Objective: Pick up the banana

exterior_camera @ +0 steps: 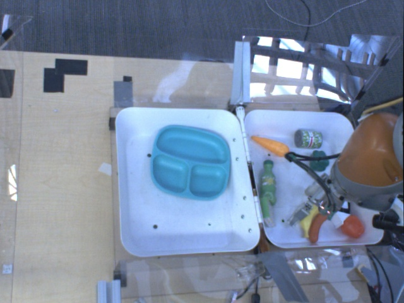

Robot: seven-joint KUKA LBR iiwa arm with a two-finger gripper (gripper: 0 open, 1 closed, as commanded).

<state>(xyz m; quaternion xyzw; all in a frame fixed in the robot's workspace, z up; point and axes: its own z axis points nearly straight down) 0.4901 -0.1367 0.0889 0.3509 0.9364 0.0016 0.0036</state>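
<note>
The banana [307, 219] is a small yellow piece lying in the right bin [278, 163], near its front wall. Only part of it shows, since my gripper [308, 208] hangs right over it at the end of the grey arm with the orange band [372, 150]. An orange-red sausage [317, 228] lies against the banana's right side. Whether the gripper touches the banana cannot be told from this angle.
The right bin also holds a carrot [270, 145], a green bottle [268, 185], a small can [308, 139], a teal object [319, 160] and a red tomato [352, 226]. A blue sectioned plate [189, 161] lies in the left bin [136, 219].
</note>
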